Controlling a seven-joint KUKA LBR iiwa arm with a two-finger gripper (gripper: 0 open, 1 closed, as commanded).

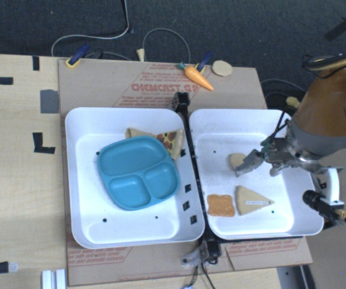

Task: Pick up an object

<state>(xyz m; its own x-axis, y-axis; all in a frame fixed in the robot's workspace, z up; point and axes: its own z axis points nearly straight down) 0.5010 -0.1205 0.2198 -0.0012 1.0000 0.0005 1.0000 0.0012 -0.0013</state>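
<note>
**Bench state: gripper over right bin, nothing held**

Dark carpeted floor behind; a light wood bench (pixel 16 179) carries a printed cardboard sheet (pixel 161 83), and on that sheet sit two shallow white bins side by side.

Left bin (pixel 82 221): a blue divided plate (pixel 138 172) lies near the middle, slightly rotated. A pizza-slice toy (pixel 164 138) is partly tucked under its upper edge, against the bin's right wall.

Right bin (pixel 281 224): a toast-coloured square piece (pixel 221 206) rests near the lower left, just beside a pale wedge (pixel 252 200) with a small label on it. A small beige lump (pixel 238 160) lies further up, apart from both.

The arm comes in from the right, with the orange band at the frame edge. Gripper (pixel 258 163) is low over the right bin; its fingers are spread, one finger (pixel 246 164) reaching toward the beige lump and ending just beside it. Contact cannot be made out. Nothing sits between the fingers.

Outside the bins, on the cardboard's top edge: a toy carrot (pixel 198 77) and a small round tan disc (pixel 222 68). Cables loop across the floor above.
</note>
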